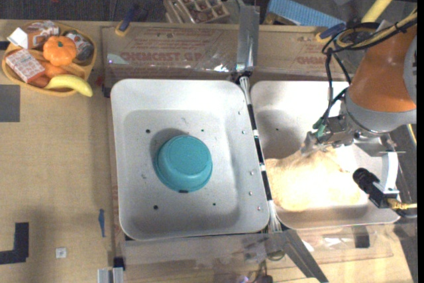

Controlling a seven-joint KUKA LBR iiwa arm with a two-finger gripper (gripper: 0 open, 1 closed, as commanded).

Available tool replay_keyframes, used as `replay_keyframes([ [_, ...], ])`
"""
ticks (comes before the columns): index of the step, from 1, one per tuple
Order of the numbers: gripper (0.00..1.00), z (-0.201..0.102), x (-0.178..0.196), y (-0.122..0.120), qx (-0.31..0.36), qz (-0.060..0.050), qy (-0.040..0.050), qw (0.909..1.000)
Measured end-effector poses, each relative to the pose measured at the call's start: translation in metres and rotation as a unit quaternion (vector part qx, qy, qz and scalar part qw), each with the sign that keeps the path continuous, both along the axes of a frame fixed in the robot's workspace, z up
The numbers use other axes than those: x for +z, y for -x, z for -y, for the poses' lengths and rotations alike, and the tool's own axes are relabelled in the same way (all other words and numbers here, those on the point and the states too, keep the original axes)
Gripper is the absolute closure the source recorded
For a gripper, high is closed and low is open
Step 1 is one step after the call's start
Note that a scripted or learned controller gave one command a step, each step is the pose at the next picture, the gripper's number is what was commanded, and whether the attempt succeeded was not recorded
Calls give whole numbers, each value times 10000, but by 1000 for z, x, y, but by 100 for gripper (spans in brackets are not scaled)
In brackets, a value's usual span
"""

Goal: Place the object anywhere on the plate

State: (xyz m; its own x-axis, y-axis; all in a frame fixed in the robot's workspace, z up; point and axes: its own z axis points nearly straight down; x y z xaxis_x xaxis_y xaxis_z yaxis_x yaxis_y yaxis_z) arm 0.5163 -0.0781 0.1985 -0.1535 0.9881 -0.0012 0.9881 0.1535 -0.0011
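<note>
Here, from your overhead camera, you have two white bins side by side on the bench. The left bin (132, 109) carries a teal plate (184, 162), round and apparently upside down like a shallow dome, sitting a little left of the bin's middle and toward its near half. Nothing rests on the plate.

The right bin (285, 103) is where the arm (384, 76) reaches in from the right; you can see its orange band above the grey wrist. The gripper (324, 140) sits low over the middle of that bin, pointing toward the divider between the bins. Whether it is closed or spread cannot be told at this resolution, since the tip is a small dark cluster against a bright patch.

Just below and left of the gripper lies a pale, cream-coloured object (308, 182), blurred and overexposed, spreading across the near half of the right bin. Its shape and material are not legible. The gripper's tip appears to touch or hover at the object's upper edge; you cannot tell which, and no part of the object is visibly clamped.

Off the bench's far left corner, a wooden bowl (20, 73) holds a banana (69, 83), an orange pumpkin-like item (59, 50) and small boxes.
</note>
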Motion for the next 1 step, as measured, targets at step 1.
replay_keyframes([
  [1,100,0,26,-1,7,14,1,10000],
])
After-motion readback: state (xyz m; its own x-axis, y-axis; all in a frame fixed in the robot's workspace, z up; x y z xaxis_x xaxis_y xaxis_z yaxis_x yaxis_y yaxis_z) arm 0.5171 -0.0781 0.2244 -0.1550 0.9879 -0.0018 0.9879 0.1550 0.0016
